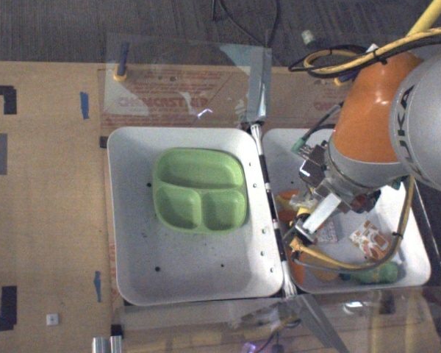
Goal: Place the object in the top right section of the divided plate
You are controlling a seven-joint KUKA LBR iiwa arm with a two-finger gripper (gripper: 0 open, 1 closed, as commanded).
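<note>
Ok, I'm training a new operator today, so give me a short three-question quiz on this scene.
1. True or false: the green divided plate lies in the left bin.
2. How many sections does the plate have?
3. Which bin does the arm hang over: A the left bin, B the right bin?
Key: 1 true; 2 three; 3 B.

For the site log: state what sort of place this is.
Likely a robotics lab test bench: a grey, orange-banded robot arm reaches over two shallow white plastic bins, one holding a green divided plastic plate, on a tape-marked brown board.
</note>
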